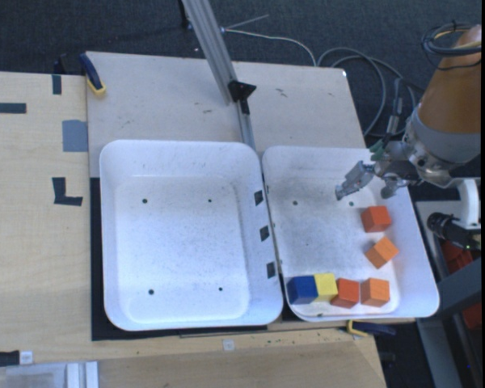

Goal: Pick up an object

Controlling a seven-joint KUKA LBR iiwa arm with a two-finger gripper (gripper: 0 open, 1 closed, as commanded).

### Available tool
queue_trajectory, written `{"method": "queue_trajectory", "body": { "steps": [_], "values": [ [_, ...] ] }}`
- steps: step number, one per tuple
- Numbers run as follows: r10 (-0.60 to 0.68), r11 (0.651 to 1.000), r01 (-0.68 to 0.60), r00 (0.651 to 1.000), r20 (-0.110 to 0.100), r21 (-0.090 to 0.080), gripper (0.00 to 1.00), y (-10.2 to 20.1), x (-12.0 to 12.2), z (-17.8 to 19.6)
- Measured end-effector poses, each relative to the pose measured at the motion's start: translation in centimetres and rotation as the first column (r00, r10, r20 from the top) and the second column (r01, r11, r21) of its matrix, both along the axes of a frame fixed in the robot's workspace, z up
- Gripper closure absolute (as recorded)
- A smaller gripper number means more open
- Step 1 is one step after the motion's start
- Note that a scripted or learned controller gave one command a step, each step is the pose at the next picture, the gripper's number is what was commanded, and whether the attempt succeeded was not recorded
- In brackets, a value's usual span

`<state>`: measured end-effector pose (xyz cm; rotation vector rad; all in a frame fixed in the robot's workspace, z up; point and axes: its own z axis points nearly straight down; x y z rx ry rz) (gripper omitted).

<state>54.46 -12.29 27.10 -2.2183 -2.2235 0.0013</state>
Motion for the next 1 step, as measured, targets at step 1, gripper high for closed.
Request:
{"method": "queue_trajectory", "body": {
  "steps": [1],
  "values": [
    [-0.009,1.0,0.009,1.0,-0.003,-0.004,0.0,-7.87,-2.57,-1.23]
  ]
}}
